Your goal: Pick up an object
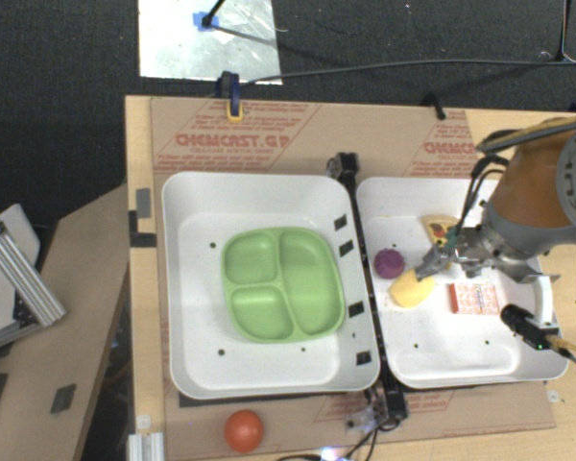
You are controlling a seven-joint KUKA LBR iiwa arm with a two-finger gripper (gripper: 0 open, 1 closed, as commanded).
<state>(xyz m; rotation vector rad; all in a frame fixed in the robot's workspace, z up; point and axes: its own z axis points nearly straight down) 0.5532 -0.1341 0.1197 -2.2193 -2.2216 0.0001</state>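
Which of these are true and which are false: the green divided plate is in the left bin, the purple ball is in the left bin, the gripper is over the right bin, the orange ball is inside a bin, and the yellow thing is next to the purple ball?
1. The green divided plate lies in the left bin. True.
2. The purple ball is in the left bin. False: it lies in the right bin, near the divider.
3. The gripper is over the right bin. True.
4. The orange ball is inside a bin. False: it sits on the bench in front of the left bin.
5. The yellow object lies next to the purple ball. True.
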